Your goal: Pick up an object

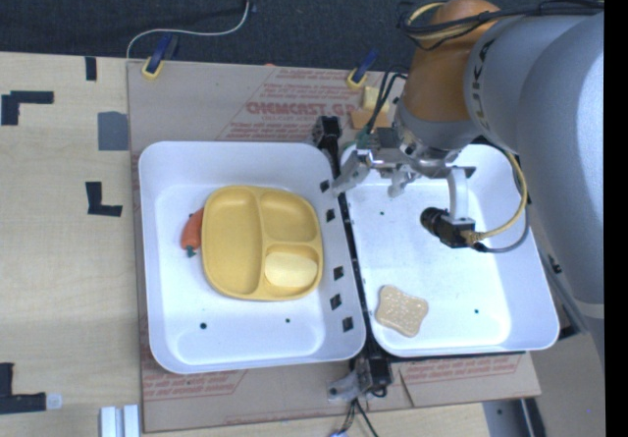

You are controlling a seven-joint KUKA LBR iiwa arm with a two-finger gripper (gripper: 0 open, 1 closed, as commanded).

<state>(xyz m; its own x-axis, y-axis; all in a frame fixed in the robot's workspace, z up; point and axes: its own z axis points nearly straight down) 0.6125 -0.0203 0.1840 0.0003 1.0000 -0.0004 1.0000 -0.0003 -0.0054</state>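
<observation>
I see the two white bins side by side on a sheet of brown cardboard held by blue and yellow clamps, with black tape marks on the wooden bench to the left

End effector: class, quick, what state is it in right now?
End effector: over the right bin; open or closed cannot be told.

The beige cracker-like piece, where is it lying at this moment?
In the camera view, the beige cracker-like piece lies in the right bin, near its front-left corner, beside the divider between the bins. The gripper is above the bin's far end, apart from it.
</observation>
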